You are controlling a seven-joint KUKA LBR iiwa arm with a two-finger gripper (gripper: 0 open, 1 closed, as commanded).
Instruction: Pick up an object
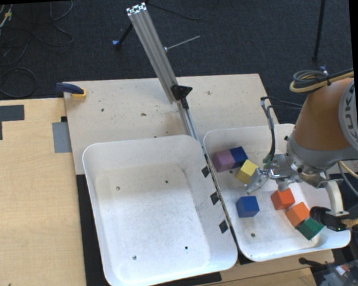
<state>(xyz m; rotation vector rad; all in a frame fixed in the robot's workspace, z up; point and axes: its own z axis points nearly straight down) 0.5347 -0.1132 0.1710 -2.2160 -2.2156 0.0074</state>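
The right bin (280, 250) holds several small blocks. A purple block (223, 160) and a dark blue block (238, 154) sit together at its far left. Just below them lies a yellow block (246, 170). My gripper (261, 177) hangs low in the bin, right beside the yellow block on its right side. Another blue block (247, 206) lies nearer the front. A red-orange block (282, 198), an orange block (297, 212) and a green block (310, 228) line up toward the front right corner, partly under the arm.
The left bin (153, 203) stands beside the right one, their rims joined by black clips (215, 197). A slanted metal rail (158, 54) rises behind the bins. The arm's orange band (325, 118) overhangs the right bin's far right side.
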